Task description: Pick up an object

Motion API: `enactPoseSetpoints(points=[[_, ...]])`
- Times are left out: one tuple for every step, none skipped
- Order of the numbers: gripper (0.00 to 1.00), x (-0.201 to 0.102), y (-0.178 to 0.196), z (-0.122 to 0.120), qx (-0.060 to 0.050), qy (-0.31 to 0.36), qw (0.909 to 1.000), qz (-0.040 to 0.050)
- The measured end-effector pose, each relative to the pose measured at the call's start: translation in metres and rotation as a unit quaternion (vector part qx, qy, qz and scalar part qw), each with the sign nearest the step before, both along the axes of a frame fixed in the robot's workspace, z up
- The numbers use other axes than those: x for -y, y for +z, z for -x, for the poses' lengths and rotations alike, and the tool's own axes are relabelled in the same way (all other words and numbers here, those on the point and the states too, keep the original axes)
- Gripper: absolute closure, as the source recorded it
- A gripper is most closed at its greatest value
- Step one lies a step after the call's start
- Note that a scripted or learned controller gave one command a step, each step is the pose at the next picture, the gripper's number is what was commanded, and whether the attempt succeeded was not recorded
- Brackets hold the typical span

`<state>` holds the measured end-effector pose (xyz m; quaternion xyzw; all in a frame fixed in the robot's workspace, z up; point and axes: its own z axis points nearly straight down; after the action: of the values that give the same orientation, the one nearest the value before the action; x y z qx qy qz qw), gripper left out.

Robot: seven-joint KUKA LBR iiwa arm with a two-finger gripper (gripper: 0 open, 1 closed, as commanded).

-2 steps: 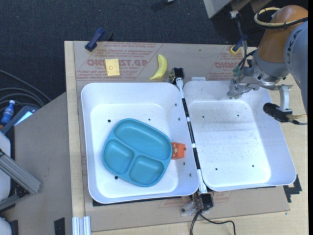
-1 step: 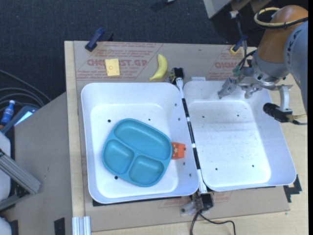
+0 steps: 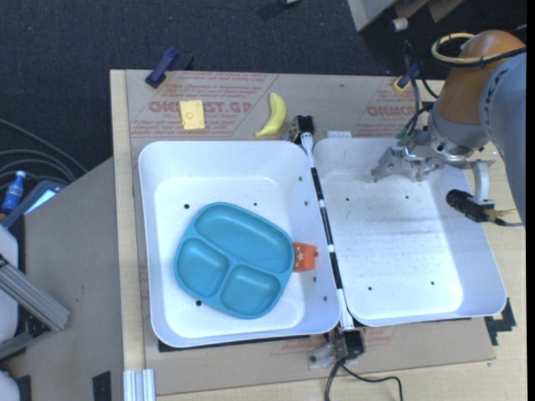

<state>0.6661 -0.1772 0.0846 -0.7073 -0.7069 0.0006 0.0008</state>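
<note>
From my seat the arm [image 3: 489,82] runs off the right edge, so I get the orange band and wrist and nothing above them. The gripper [image 3: 399,164] over the right bin [image 3: 418,257] is a small grey tangle; I can't make out how its tips are set. In the left bin [image 3: 167,174], the blue divided plate [image 3: 234,259] covers part of a small orange object [image 3: 305,257], and I can't name it. The printing on the bench board [image 3: 209,98] is partly covered by a yellow tag [image 3: 191,115]. Bottles at far left [image 3: 12,192] are cropped.
</note>
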Motion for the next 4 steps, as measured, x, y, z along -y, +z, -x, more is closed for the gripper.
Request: enactPoseSetpoints(points=[[1.0,0.0,0.011,-0.001,0.001,0.001,1.0,0.0008],[0.0,0.0,0.011,-0.001,0.001,0.001,1.0,0.0008],[1.0,0.0,0.021,-0.002,0.003,0.001,1.0,0.0014],[0.0,0.0,0.021,-0.002,0.002,0.001,1.0,0.0015]])
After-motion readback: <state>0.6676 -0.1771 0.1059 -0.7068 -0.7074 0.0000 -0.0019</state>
